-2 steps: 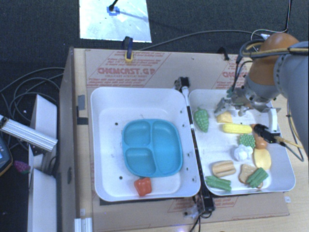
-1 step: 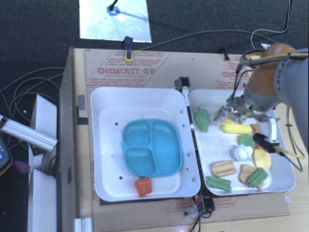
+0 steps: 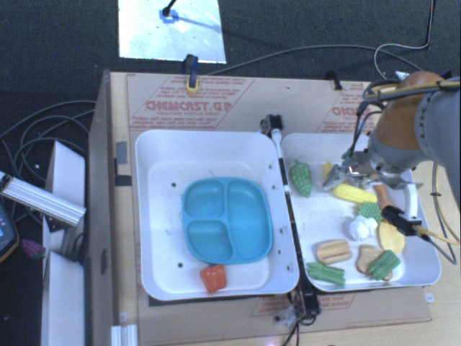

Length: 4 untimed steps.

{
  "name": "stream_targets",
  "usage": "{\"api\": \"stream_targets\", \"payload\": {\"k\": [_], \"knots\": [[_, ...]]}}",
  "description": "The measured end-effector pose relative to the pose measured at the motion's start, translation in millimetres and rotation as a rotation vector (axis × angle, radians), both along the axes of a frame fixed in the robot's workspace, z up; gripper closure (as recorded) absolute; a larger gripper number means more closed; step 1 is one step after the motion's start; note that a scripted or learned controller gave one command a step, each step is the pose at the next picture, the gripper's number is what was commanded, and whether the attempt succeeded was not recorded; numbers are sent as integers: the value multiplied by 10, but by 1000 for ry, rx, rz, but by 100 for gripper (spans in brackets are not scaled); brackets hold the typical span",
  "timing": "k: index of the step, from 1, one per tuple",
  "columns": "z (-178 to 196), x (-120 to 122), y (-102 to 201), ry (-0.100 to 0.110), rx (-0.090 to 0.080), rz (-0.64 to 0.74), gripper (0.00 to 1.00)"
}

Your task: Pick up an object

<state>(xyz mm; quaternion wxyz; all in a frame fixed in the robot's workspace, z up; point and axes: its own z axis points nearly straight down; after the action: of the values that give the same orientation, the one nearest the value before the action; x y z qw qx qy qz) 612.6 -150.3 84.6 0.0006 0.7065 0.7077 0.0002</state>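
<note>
My gripper (image 3: 341,176) hangs low over the upper middle of the right bin (image 3: 421,274), reaching in from the right under the grey arm (image 3: 403,132). Its tip is just above and left of a yellow corn cob (image 3: 354,192) and beside a small yellow piece (image 3: 328,169). Nothing can be made out held in it. A green leafy vegetable (image 3: 300,178) lies to its left by the bin's divider wall.
Lower in the right bin lie broccoli (image 3: 369,210), a white garlic (image 3: 358,228), a yellow fruit (image 3: 391,237), a bread roll (image 3: 333,251), green beans (image 3: 325,272) and a pickle (image 3: 384,264). The left bin (image 3: 155,193) holds a blue divided plate (image 3: 227,219) and a red pepper (image 3: 213,277).
</note>
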Motion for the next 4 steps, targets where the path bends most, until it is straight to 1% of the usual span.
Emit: {"api": "stream_targets", "payload": {"k": [1, 2, 3, 4], "knots": [[111, 11, 1, -3, -1, 1, 100], [-5, -612, -276, 1, 0, -1, 100], [-3, -608, -270, 0, 0, -1, 0], [1174, -509, -114, -5, -1, 2, 0]]}}
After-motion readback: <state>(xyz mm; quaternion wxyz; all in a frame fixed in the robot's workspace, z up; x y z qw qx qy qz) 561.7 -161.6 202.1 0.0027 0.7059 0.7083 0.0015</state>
